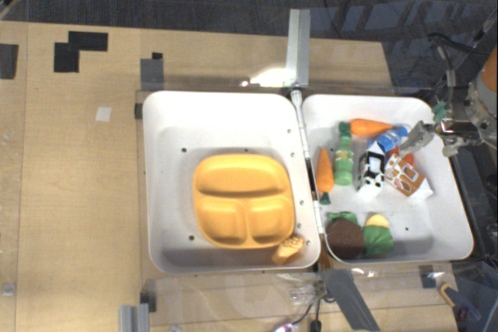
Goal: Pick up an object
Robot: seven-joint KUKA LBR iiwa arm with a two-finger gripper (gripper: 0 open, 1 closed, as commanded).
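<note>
Objects are lying heaped in the right bin (443, 241), just left of and below the gripper (427, 131); its finger state cannot be told. Farther left, a yellow tray (243, 198) is sitting in the left bin (167, 167), a small biscuit-like piece (289, 248) touching its corner.

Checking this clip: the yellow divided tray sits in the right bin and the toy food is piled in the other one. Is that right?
Not quite. The camera view shows the yellow divided tray in the left bin. Most of the toy food, such as the carrot and green bottle, lies in the right bin.
</note>
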